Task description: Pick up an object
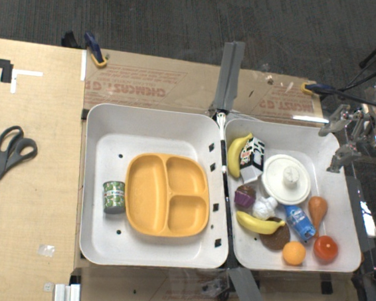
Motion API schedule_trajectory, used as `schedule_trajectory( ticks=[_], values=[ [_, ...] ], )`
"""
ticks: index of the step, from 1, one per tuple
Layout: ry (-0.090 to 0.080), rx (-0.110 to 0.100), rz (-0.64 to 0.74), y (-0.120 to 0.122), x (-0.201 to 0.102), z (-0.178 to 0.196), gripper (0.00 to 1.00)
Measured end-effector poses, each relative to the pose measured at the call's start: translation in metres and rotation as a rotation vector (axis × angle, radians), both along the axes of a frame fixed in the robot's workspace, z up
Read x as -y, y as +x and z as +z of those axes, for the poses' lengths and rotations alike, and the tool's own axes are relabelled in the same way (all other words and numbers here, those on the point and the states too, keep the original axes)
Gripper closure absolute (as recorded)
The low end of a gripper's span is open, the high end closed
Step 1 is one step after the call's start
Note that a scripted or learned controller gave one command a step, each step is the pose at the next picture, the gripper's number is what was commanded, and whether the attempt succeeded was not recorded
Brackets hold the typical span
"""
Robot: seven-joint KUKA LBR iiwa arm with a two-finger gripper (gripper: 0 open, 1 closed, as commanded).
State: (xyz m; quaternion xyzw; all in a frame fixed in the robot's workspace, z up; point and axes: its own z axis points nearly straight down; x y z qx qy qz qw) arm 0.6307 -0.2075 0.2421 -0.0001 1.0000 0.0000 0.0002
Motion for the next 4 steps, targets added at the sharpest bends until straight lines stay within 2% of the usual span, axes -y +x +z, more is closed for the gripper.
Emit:
schedule_trajectory(
  ticks=[1,2,3,4],
  values=[
    [-0.003,0.009,-0.035,-0.036,0.015,-0.146,0.0],
    [-0.002,0.011,-0.068,-0.097,-0.032,-0.146,0.0],
    [-0.022,0.043,-0.077,-0.142,-0.08,-0.142,0.0],
    [0.0,-0.001,-0.088,-0.112,-0.014,-0.078,0.0]
  ],
)
